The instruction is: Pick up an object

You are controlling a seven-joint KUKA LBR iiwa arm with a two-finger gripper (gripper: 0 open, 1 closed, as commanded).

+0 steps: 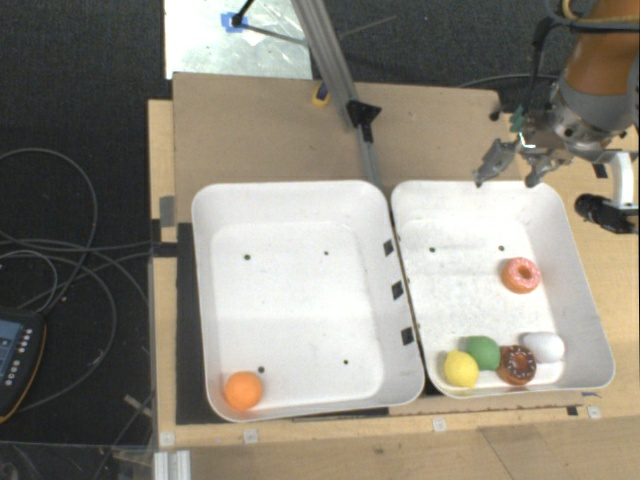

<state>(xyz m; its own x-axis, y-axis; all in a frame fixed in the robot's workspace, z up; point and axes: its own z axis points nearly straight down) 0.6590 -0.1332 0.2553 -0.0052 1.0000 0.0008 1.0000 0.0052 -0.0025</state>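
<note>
My gripper (pixel 510 171) hangs over the far edge of the right bin (pixel 470 268), its two fingers spread open with nothing between them. Well in front of it a pink frosted donut (pixel 520 274) lies near the bin's right wall. Along the bin's near edge sit a yellow ball (pixel 460 368), a green ball (pixel 483 351), a chocolate sprinkled donut (pixel 517 364) and a white egg-shaped object (pixel 543 346). An orange ball (pixel 243 390) rests in the near left corner of the left bin (pixel 290 298).
A grey metal pole (pixel 330 53) slants across the brown board behind the bins. Black clips (pixel 397 289) sit on the seam between the bins. Cables and a handset (pixel 15 353) lie on the dark floor at left.
</note>
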